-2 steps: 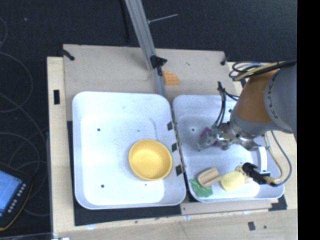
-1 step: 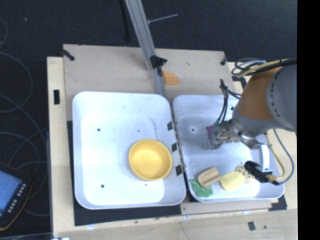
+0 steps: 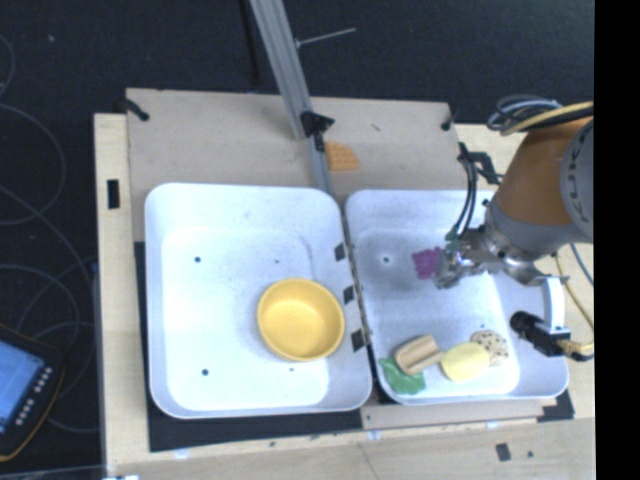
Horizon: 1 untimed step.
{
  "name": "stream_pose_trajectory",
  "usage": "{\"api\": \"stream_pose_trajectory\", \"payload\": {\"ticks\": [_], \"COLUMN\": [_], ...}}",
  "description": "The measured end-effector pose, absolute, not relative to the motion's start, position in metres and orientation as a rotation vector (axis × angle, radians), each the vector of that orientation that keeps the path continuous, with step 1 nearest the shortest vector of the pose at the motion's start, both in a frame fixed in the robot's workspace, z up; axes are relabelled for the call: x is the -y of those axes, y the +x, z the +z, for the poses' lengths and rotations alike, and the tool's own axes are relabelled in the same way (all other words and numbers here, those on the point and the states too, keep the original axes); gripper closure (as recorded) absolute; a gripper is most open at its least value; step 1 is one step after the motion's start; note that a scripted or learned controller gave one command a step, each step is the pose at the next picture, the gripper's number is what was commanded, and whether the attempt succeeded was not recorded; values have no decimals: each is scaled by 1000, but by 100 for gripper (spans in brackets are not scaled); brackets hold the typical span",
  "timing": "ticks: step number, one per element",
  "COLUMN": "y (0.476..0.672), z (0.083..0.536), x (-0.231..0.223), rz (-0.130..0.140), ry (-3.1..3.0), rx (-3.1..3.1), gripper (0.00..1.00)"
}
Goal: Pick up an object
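camera view: pincer (image 3: 452, 268) beside small purple object (image 3: 427, 262), grip state unclear, the object's long axis perhaps upright

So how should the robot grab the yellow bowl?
Probably by its rim. The yellow bowl sits upright and open in the left bin, too wide to pinch across. Coming straight down from above, one finger inside and one outside the thin edge looks best, on the side nearest the gripper.
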<state>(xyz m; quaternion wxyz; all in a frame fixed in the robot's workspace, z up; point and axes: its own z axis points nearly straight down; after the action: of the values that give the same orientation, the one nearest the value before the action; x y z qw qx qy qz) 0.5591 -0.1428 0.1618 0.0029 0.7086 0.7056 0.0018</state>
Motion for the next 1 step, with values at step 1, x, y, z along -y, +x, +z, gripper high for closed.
{"api": "stream_pose_trajectory", "payload": {"ticks": [1], "y": [561], "z": [208], "x": [144], "rz": [6], "ry": [2214], "rx": [-2220], "gripper": [100]}}
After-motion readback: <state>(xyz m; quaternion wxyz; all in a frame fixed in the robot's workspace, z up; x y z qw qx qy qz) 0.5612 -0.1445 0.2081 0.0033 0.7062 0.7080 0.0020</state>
